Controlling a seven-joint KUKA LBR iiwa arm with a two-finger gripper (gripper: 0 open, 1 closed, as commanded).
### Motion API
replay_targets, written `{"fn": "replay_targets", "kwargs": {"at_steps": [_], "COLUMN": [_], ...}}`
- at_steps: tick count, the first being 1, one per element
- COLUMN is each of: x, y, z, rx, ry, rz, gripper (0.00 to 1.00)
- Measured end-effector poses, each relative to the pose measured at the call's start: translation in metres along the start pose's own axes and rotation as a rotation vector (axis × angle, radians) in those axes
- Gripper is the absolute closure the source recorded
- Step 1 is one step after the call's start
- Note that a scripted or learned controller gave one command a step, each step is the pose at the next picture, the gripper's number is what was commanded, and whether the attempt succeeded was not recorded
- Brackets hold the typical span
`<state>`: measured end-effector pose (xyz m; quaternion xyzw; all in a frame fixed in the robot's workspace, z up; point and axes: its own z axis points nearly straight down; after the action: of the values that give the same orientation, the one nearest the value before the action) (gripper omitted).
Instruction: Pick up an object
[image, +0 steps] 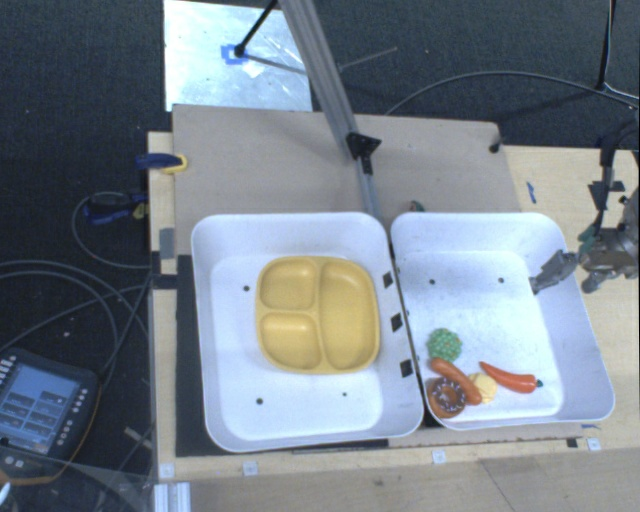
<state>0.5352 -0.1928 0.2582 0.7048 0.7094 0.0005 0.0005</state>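
In the right bin (470, 235), toy foods lie in a cluster at the near corner: a green knobbly ball (445, 345), a red sausage (455, 376), a brown donut (445, 399), a small yellow piece (485, 388) and a red chili pepper (510, 379). My gripper (563, 285) hangs over the bin's right rim, up and to the right of the cluster and well apart from it. It is open, with nothing between its fingers (550, 270).
A yellow divided plate (318, 312) lies in the middle of the left bin (225, 330). A slanted metal pole (335, 95) rises from behind the gap between the bins. Cables and a control pendant (38, 400) lie on the floor at left.
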Motion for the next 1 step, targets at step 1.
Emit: {"fn": "replay_targets", "kwargs": {"at_steps": [1], "x": [0.0001], "y": [0.0001], "z": [-0.0001], "rx": [0.0], "ry": [0.0], "rz": [0.002], "gripper": [0.0]}}
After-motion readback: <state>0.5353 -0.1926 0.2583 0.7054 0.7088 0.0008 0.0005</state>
